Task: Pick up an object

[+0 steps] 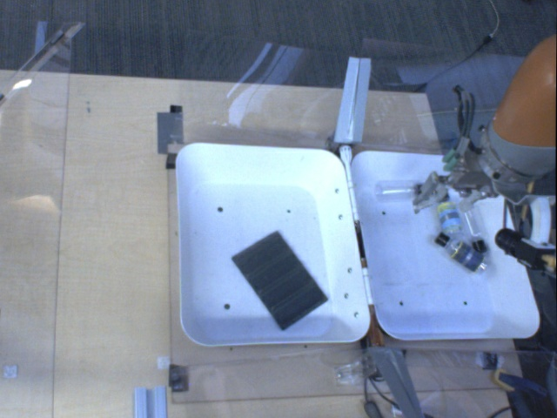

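Sitting on a tan wooden bench (87, 233) over a dark grey carpet (218, 7) are two white bins. The gripper (452, 190) hangs low in the right bin (418, 303), and I cannot tell if it is gripping anything. Just under it lie some small things (461, 242), maybe little bottles, blue and dark, too blurry to name. Far to its left, a flat dark grey ridged pad (279, 279) lies tilted in the left bin (200, 190).

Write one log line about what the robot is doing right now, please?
arm: over right bin | gripper: above small items | dark slab: left bin, untouched | pick: not done
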Controlling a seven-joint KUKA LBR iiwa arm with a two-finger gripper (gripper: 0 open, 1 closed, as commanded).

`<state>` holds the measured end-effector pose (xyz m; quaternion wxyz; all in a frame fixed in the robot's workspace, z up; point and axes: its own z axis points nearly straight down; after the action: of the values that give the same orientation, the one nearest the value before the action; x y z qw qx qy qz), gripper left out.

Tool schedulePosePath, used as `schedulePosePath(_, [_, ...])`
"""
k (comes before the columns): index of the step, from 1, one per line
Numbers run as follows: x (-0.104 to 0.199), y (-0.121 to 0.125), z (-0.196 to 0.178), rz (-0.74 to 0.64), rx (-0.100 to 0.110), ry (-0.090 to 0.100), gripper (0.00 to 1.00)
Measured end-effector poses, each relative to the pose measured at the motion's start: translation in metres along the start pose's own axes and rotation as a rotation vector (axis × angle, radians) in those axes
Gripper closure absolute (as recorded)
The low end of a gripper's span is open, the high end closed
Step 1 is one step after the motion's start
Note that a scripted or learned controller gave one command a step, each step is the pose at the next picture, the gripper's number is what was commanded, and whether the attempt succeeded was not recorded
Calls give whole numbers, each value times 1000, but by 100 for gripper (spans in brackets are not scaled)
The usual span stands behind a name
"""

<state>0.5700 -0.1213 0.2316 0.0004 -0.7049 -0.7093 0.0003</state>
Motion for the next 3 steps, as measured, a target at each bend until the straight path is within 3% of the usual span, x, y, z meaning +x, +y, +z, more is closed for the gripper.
schedulePosePath(1, [-77,14,133,53,-4,0,0])
schedulePosePath(2, [-76,15,125,50,-6,0,100])
schedulePosePath(3, [-38,36,6,-28,-6,-2,100])
